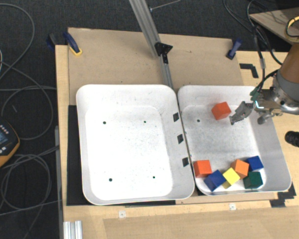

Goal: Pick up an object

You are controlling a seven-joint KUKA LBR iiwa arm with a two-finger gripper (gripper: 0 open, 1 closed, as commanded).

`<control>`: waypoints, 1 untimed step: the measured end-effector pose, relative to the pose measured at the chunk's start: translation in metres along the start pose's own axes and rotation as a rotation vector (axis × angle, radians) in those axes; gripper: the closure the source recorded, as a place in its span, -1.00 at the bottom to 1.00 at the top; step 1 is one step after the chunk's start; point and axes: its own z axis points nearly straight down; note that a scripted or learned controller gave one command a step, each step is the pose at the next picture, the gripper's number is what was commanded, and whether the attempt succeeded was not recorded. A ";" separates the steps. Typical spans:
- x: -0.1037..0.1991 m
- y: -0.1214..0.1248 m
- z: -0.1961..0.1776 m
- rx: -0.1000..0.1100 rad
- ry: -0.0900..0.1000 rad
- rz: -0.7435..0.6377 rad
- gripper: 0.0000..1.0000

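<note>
An orange-red cube (220,110) lies alone in the upper part of the right bin (224,138). My gripper (250,116) hangs over the bin's upper right, just right of that cube. Its fingers (237,115) are spread open with nothing between them, and the left one ends close beside the cube. Along the bin's front edge sit several more blocks: an orange cube (203,167), a blue block (214,179), a yellow cube (231,176), a second orange cube (241,167), another blue block (254,163) and a green cube (253,180).
The left bin (89,133) adjoins the right one, with black clips (179,138) on the shared rim. A metal pole (149,29) slants up from the back of the bench. Cables and a handheld device (0,141) lie on the floor to the left.
</note>
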 end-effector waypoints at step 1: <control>0.000 0.001 -0.002 -0.005 -0.001 -0.001 -1.00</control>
